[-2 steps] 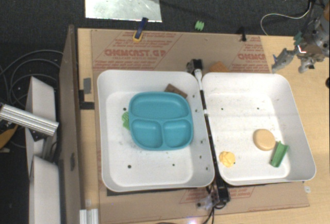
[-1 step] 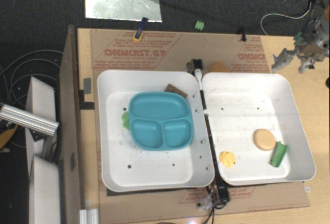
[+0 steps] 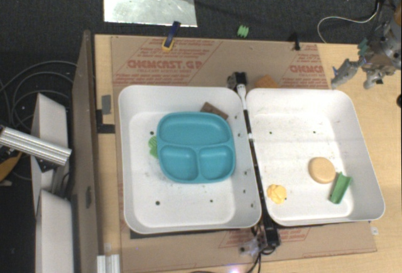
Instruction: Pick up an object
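Gripper (image 3: 370,64) (finger state indiscernible) top right, well apart from right bin (image 3: 295,112): tan disc (image 3: 321,170), green block (image 3: 340,188), yellow lump (image 3: 276,192). Left bin (image 3: 135,140): blue tray (image 3: 195,146).

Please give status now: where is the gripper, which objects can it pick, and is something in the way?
Gripper at far right, outside the bins, holding nothing. Right bin: tan disc, green block, yellow piece. Left bin: blue divided plate.

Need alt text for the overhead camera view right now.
Two shallow white bins sit side by side: the left bin holds a teal divided plastic plate, the right bin a round tan disc, a green block and a small yellow lump.
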Controlling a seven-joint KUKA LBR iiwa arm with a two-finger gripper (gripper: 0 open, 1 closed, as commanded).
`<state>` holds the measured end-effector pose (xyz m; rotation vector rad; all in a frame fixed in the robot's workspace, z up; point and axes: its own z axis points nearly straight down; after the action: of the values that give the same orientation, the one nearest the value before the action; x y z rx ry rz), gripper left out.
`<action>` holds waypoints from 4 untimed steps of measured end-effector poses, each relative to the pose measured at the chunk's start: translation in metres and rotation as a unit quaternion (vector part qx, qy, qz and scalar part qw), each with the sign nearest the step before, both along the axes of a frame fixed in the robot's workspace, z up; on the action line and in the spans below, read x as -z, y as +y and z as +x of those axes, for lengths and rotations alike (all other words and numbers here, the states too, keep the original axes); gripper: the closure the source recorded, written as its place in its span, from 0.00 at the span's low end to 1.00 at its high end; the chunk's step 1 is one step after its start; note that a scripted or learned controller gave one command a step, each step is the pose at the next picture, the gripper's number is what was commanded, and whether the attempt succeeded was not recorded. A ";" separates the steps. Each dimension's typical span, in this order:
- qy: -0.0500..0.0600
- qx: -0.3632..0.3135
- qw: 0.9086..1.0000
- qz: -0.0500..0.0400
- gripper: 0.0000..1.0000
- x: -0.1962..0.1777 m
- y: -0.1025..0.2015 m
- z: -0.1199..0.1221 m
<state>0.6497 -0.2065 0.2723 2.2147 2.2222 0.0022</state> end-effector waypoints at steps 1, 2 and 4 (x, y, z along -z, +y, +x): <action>0.006 0.002 1.000 0.002 0.00 0.096 0.000 -0.044; 0.002 0.001 1.000 0.001 0.00 0.074 0.001 -0.082; 0.003 0.002 1.000 0.001 0.00 0.187 0.009 -0.145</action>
<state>0.5042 -0.1974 0.0853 2.2230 2.2216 -0.0014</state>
